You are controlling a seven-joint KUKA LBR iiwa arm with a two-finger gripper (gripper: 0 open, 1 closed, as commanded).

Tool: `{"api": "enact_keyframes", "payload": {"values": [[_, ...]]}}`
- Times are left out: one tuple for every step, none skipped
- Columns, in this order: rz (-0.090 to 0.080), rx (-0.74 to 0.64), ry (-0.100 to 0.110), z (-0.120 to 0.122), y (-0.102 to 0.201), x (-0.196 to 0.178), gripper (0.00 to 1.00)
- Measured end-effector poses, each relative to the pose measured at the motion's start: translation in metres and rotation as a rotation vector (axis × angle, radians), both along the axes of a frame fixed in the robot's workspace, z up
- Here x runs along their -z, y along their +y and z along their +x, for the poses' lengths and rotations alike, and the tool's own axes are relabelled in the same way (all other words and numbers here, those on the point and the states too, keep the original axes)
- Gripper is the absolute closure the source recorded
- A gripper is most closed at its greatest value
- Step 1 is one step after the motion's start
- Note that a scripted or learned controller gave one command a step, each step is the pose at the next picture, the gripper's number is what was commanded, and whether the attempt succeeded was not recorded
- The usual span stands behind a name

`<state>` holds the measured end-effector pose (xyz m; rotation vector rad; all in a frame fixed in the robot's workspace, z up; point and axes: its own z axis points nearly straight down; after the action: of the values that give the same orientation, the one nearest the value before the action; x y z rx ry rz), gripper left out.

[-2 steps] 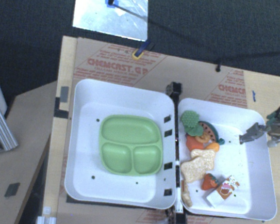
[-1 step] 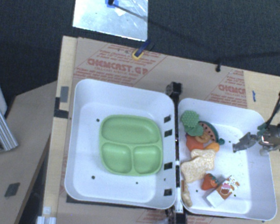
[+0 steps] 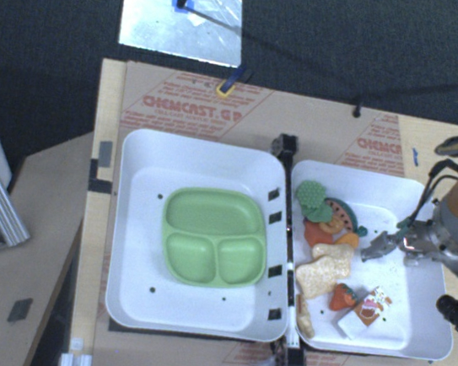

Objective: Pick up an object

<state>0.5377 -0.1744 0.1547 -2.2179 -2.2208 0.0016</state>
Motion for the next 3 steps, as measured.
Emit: {"api": "enact_keyframes", "payload": {"values": [[0.0, 0.0, -0.001, 0.001, 0.005, 0.043, 0.0], [-0.002, 0.001, -0.004, 0.002, 0.005, 0.07, 0.0], [-0.002, 0.001, -0.006, 0.002, 0.005, 0.059, 1.0]]}}
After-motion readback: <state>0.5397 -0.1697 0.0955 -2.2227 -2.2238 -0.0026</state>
